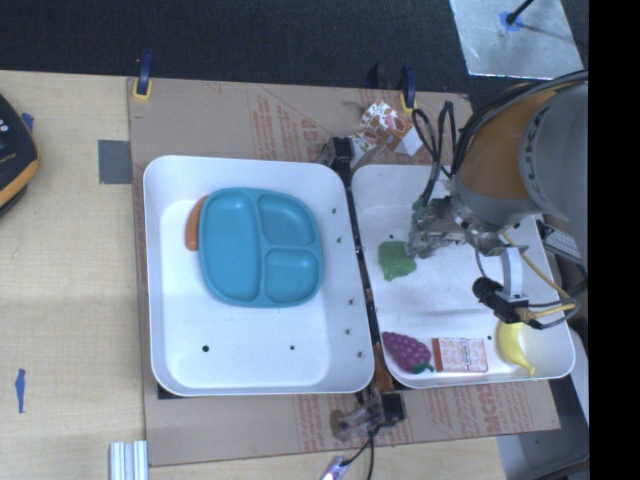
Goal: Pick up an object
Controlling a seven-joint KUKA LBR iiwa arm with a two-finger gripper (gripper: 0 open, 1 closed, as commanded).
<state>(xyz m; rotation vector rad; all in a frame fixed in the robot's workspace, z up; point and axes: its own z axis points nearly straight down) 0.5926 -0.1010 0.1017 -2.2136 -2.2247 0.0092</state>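
My gripper hangs low in the right bin, just right of a green leafy toy and close to touching it. Along that bin's front edge lie a purple grape bunch, a small red and white box and a yellow banana. The left bin holds a blue divided plate with an orange piece poking out from under its left side.
The grey arm with its orange band covers the right bin's back right part, with cables around it. A small patterned item sits on the cardboard behind the bins. A dark device lies at the far left.
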